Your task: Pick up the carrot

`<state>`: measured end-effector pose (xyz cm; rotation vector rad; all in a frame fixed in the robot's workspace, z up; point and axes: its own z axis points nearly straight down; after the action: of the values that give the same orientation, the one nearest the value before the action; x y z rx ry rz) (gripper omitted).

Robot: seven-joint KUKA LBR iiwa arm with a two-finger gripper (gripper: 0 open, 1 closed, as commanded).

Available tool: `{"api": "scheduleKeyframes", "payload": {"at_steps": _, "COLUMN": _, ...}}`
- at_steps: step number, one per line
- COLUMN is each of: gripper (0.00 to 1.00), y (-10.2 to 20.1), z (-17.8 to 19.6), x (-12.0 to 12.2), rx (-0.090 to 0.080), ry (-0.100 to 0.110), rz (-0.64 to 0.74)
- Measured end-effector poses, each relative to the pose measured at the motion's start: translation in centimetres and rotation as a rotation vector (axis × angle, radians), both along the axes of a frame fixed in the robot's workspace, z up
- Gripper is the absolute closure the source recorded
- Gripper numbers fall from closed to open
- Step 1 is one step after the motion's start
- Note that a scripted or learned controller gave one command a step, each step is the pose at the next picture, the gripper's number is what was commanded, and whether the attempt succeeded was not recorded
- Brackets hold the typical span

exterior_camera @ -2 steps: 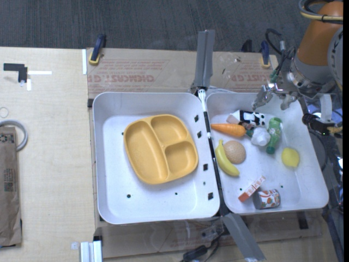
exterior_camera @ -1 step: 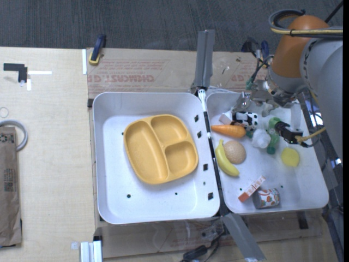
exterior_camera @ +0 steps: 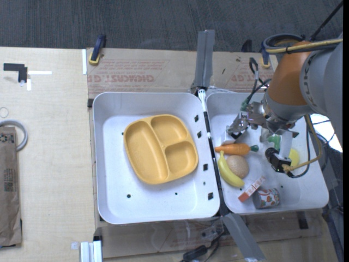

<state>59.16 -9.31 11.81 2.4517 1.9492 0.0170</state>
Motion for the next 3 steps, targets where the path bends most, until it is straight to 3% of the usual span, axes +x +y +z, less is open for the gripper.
{"api": "scheduleKeyframes", "payload": {"at_steps": 1, "gripper": 0.0, "y": 1.0, "z": 7.3, "x": -5.7, "rx": -0.002, "ry": 0.016, "rz": 0.321}}
{"api": "scheduleKeyframes", "payload": {"at_steps": 2, "gripper": 0.0, "y": -1.2, "z": -2.6, "x": -6.0, "rx": -0.003, "ry": 0.015, "rz": 0.543}}
{"api": "scheduleKeyframes", "payload": {"at_steps": 3, "gripper": 0.0, "y": -1.2, "z": -2.6, "x": -1.1, "rx": -0.005, "ry": 0.013, "rz": 0.598}}
